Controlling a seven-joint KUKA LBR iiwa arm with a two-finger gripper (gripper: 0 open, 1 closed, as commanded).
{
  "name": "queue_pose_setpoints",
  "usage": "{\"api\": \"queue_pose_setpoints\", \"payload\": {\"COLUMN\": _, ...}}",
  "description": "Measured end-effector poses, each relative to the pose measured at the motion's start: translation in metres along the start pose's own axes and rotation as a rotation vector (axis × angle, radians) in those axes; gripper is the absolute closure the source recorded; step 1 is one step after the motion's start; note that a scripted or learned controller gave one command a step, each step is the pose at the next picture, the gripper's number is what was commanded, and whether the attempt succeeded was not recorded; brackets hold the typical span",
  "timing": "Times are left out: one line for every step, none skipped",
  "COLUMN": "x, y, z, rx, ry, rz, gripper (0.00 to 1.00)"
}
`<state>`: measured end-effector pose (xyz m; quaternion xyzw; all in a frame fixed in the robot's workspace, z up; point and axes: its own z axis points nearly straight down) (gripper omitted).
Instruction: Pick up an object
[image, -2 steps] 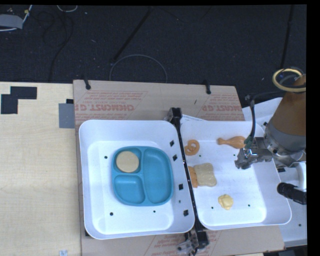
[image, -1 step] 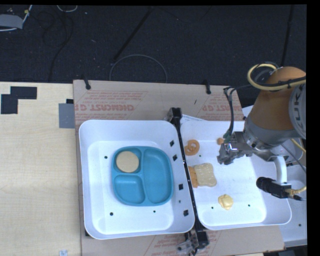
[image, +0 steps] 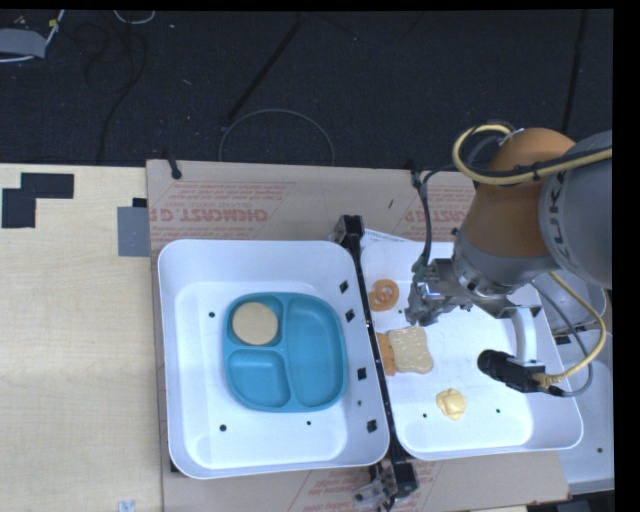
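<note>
My gripper (image: 418, 306) hangs over the right bin (image: 490, 420), just above and to the right of a pale slice of toast (image: 411, 350). An orange ring-shaped piece (image: 384, 294) lies to the gripper's left near the bin's divider. A small orange piece (image: 384, 354) touches the toast's left edge. A yellow lump (image: 451, 403) rests nearer the front of the bin. Nothing shows between the gripper's tips.
The left bin (image: 200, 420) holds a blue compartment tray (image: 310, 350) with a tan round cookie (image: 254, 323) in its upper left section. A black cable end (image: 510, 370) and yellow cables trail from the arm over the right bin.
</note>
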<state>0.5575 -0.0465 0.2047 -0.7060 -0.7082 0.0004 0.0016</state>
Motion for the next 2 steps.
{"api": "queue_pose_setpoints", "payload": {"x": 0.061, "y": 0.009, "z": 0.002, "rx": 0.001, "ry": 0.000, "rz": -0.002, "gripper": 1.00}}
{"api": "queue_pose_setpoints", "payload": {"x": 0.120, "y": 0.024, "z": -0.003, "rx": -0.001, "ry": 0.000, "rz": -0.002, "gripper": 1.00}}
